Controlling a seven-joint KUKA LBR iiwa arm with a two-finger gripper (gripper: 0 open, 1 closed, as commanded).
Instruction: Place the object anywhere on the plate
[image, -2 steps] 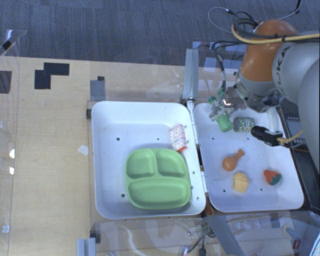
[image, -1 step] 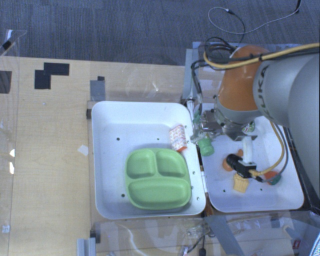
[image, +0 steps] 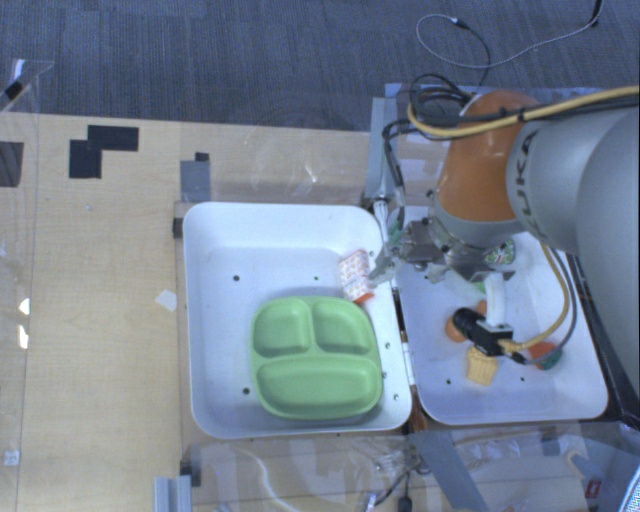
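Observation:
The green divided plate (image: 316, 357) lies in the left bin (image: 225, 300), toward its front right. A small red-and-white patterned object (image: 353, 273) with an orange bit under it hangs just beyond the plate's far right corner, near the wall between the bins. My gripper (image: 378, 268) reaches over that wall from the right, and its fingers are shut on the object's right side. The grey arm with its orange band (image: 480, 185) covers the back of the right bin.
The right bin (image: 560, 400) holds a yellow waffle-like piece (image: 481, 370), an orange piece (image: 455, 331), a green-and-orange item (image: 543, 354) and a green-and-white item (image: 499, 258) under the wrist. Black marks sit on the wooden bench at far left.

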